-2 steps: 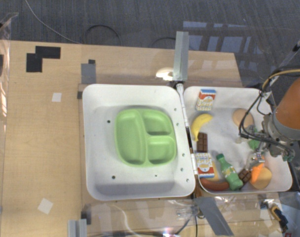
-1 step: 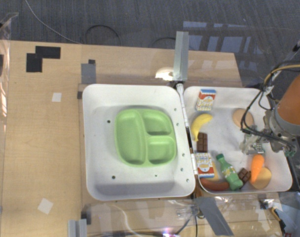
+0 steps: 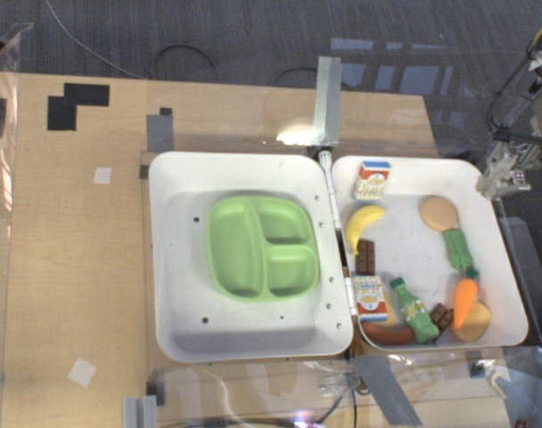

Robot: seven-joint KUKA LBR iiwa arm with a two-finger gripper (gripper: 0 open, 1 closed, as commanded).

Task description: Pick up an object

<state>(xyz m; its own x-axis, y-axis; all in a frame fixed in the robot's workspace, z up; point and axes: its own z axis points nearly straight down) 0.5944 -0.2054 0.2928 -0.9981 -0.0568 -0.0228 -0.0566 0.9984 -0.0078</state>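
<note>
Camera view: tool (image 3: pixel 505 175) at right bin (image 3: pixel 521 315) far corner, fingers blurred, state cannot be told, arm cropped

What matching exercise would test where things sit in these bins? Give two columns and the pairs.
Things:
1. green tray
2. banana
3. carrot
4. gripper

Places:
A. right bin, near its right edge
B. at the right bin's far right corner
C. left bin
D. right bin, near the divider

Pairs: 1-C, 2-D, 3-A, 4-B
</note>
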